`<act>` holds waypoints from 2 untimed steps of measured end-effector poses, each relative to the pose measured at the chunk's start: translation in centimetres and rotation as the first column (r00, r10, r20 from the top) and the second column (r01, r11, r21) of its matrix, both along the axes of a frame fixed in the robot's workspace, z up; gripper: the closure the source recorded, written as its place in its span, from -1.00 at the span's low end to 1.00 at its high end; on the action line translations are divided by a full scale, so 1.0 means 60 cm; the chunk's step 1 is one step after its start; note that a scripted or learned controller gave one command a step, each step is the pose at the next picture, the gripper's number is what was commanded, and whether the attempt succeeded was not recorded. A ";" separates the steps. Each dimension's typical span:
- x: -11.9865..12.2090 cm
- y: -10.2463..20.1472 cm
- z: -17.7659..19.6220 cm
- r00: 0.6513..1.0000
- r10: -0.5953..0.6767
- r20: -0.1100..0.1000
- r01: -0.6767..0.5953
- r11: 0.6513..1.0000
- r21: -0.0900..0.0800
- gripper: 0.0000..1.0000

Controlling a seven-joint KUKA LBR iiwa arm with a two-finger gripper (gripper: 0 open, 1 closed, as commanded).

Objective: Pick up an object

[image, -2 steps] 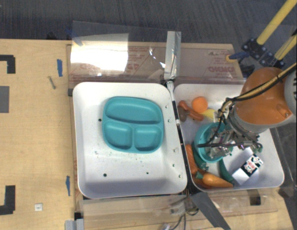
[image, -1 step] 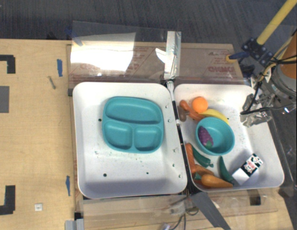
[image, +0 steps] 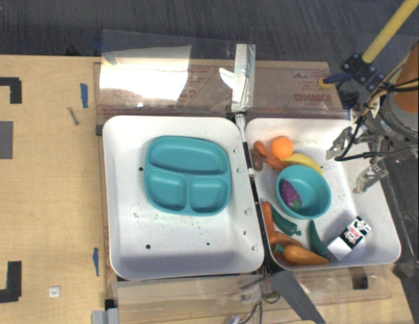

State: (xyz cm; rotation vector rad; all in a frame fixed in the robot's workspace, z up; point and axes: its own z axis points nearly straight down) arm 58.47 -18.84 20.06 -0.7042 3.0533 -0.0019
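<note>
On bench: left bin [image: 121, 201] with teal tray [image: 188, 174]; right bin [image: 385, 238] with bowl [image: 305, 189], carrots [image: 301, 252], banana [image: 305, 160], orange [image: 282, 146], small box [image: 351, 233].
Gripper [image: 361, 160] at right bin's upper right rim, above it, nothing between fingers; jaws appear apart.
Step, by judgement: approach, no target yet.
Next: come down over one free object, box maybe.
Hard to see: fingertips thin, blurred; purple thing [image: 290, 194] in bowl unclear.

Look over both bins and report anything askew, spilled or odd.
Nothing is spilled or broken. The teal divided plastic plate sits alone and slightly askew in the left white bin, while the toy food crowds the right white bin around the teal bowl holding a purple item.
</note>
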 end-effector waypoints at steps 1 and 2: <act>0.014 0.039 -0.181 0.989 0.144 0.008 -0.144 0.990 -0.004 -1.00; 0.020 0.159 -0.181 0.991 0.133 0.009 -0.133 0.991 -0.002 -1.00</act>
